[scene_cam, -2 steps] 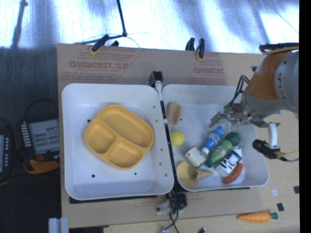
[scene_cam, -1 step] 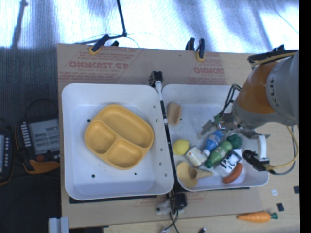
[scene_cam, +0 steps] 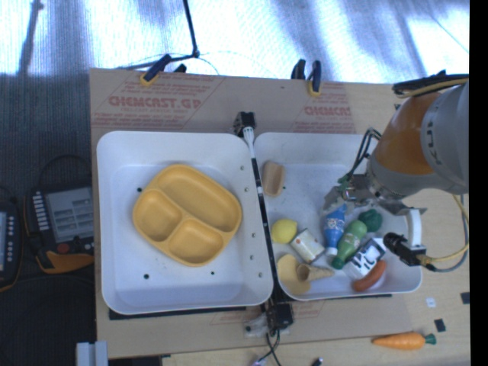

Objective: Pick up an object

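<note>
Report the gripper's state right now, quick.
Gripper: over the right bin, just above the blue bottle; open or closed cannot be told.

Grey ribbed floor [scene_cam: 252,21] is running across the top, patches of bright light lying on it, darker shade at left. Brown board [scene_cam: 229,101] with red print is covering the bench, clamps [scene_cam: 306,73] gripping its far edge. Thin black pole [scene_cam: 187,17] is slanting up from the board's back. Dark carpet [scene_cam: 46,136] is sitting left of the board, with a grey control box [scene_cam: 62,213] and black cables lying on it. Pale wood benchtop [scene_cam: 450,311] is showing at lower right, a toy carrot [scene_cam: 404,341] lying there.
</note>
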### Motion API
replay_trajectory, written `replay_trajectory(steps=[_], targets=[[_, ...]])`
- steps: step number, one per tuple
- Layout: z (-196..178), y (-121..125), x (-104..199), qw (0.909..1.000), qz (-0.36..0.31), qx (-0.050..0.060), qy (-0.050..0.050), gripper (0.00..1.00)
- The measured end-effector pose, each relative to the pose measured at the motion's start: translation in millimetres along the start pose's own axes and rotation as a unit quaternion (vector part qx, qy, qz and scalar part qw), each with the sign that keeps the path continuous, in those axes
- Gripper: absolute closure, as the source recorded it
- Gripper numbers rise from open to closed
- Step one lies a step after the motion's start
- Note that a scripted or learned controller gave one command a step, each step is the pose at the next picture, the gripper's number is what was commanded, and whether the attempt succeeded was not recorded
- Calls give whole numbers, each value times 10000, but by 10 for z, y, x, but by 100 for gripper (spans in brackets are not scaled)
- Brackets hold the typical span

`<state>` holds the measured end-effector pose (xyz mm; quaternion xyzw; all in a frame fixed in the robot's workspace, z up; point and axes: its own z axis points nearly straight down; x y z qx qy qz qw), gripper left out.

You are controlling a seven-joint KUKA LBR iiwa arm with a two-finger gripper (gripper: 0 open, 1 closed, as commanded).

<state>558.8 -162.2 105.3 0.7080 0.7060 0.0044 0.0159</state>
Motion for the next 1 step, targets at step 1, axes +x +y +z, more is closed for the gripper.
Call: replay_trajectory(steps=[1], targets=[[-1270, -203, 424, 9999, -20, 141, 76, 100]])
